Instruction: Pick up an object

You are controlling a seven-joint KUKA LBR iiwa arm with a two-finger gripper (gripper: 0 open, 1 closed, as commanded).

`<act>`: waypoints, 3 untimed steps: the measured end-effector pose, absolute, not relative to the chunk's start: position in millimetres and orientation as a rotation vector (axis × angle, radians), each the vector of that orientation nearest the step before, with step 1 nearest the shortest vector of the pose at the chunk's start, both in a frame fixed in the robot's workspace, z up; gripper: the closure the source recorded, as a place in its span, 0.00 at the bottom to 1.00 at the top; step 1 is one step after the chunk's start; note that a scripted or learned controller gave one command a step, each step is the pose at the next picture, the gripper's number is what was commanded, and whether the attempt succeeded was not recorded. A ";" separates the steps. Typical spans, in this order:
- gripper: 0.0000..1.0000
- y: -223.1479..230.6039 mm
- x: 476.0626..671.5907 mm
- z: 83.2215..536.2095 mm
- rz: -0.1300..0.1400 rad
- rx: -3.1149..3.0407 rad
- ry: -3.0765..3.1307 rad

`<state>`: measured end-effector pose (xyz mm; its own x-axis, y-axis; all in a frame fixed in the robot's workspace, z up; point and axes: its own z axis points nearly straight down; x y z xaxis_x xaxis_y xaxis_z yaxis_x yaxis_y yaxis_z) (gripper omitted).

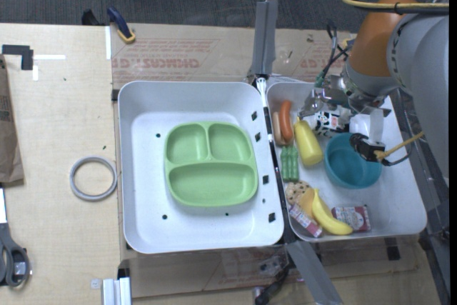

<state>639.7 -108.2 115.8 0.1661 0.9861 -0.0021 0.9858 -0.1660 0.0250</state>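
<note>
The right bin holds several items: an orange hot dog, a yellow bottle-shaped toy, a green ridged piece, a blue bowl, a banana, a cookie, a red-and-white packet and a small black-and-white piece. My gripper hangs low over the bin's far part, just above the black-and-white piece and right of the hot dog. The wrist hides what lies directly under it.
The left bin carries a green divided plate. On the bench to the left lie a grey ring, scissors and a blue clamp. A grey post stands behind the bins' divider.
</note>
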 end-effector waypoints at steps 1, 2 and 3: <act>0.00 -109.5 624.3 109.2 0.037 2.360 2.025; 0.00 -107.8 605.4 108.9 0.037 2.306 2.083; 0.00 -109.8 578.6 108.7 0.037 2.205 2.186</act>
